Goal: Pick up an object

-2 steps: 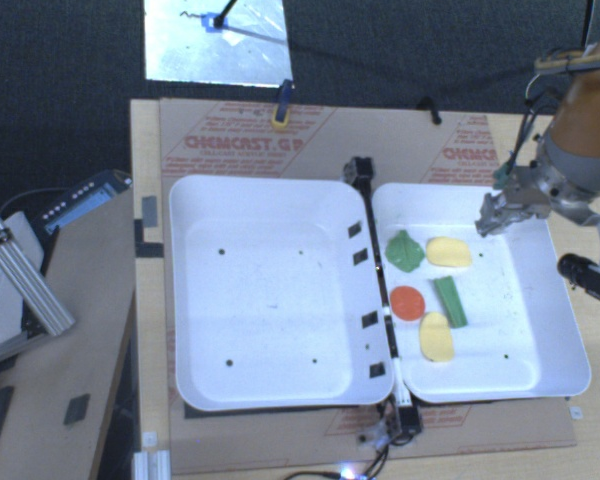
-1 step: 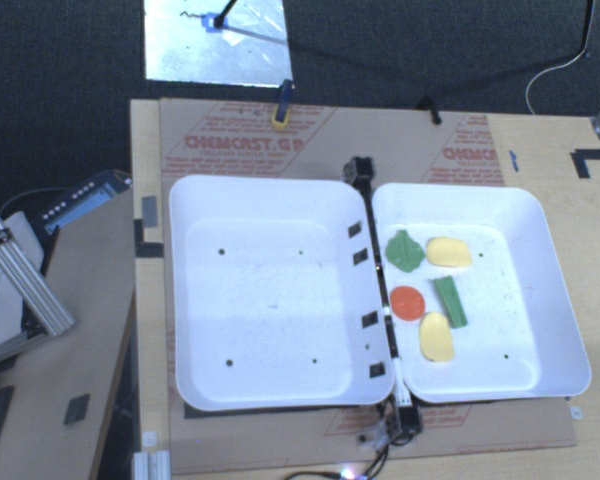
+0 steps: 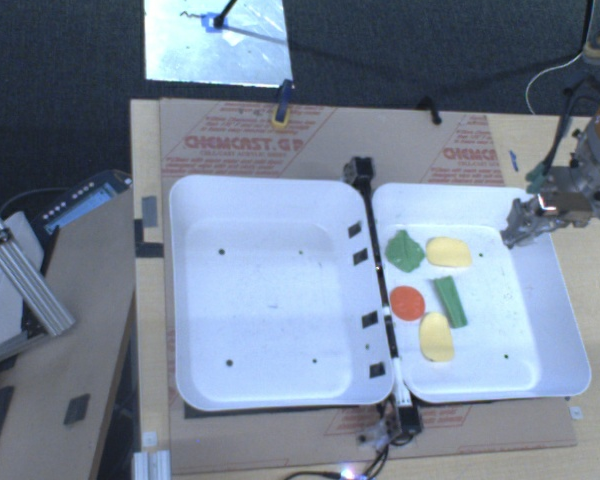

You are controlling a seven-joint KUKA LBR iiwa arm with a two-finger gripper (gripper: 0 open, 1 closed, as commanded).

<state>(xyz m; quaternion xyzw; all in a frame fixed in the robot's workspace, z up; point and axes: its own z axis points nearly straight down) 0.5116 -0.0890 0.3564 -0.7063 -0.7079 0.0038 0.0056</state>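
The gripper [image 3: 520, 224], jaw state impossible to tell, hangs at the right bin's [image 3: 540, 373] upper right edge, apart from the yellow piece [image 3: 448, 252].

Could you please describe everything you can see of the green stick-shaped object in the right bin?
The green stick is a short, flat-looking bar of plain mid-green, likely plastic or foam. It lies flat on the floor of the right bin, tilted slightly from the upper left to the lower right. A red disc lies to its left, a yellow piece above it, and another yellow piece at its lower left, close or just touching. The gripper is off at the bin's upper right edge.
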